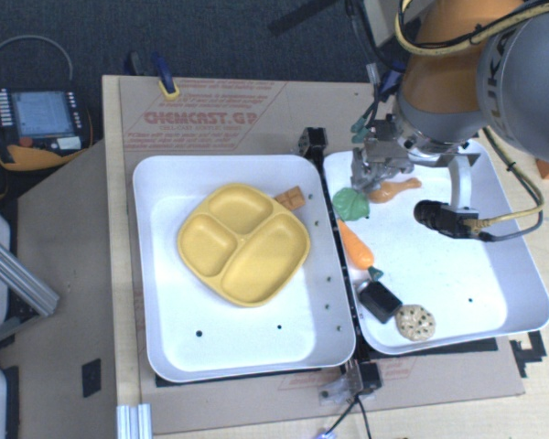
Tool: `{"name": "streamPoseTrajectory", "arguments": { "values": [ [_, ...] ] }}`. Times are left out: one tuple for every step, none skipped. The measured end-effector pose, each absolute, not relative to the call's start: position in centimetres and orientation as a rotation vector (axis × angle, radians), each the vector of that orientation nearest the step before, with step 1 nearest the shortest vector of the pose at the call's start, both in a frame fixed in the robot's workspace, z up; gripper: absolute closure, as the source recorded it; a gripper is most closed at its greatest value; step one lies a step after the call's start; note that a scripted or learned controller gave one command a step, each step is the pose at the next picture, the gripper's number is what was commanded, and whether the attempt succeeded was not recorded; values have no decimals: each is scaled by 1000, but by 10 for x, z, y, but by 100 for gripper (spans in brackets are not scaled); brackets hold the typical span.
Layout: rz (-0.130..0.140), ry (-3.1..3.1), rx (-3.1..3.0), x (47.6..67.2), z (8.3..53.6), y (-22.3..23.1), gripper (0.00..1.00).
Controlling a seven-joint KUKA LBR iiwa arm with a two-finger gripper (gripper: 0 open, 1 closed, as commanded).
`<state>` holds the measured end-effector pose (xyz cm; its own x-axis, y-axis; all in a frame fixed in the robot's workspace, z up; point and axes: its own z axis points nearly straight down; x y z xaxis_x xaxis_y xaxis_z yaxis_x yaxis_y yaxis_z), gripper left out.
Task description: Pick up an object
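A cardboard-covered bench on dark carpet bears two shallow white bins side by side. The left bin holds a yellow divided plate, with a small brown block touching its far edge. In the right bin, along the left wall, lie a green leafy piece, an orange carrot just below it, a black block and a speckled round cookie. A tan, drumstick-shaped piece lies near the far wall. The gripper hangs low over that corner, just above the green and tan pieces; how far it is parted, or whether it grips anything, cannot be told.
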<state>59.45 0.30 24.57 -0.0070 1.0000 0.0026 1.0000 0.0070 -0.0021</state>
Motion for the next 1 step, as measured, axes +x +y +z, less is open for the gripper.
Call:
{"name": "streamPoseTrajectory", "arguments": {
  "values": [
    [-1,-2227,-2212,590,248,53,100]
  ]
}}
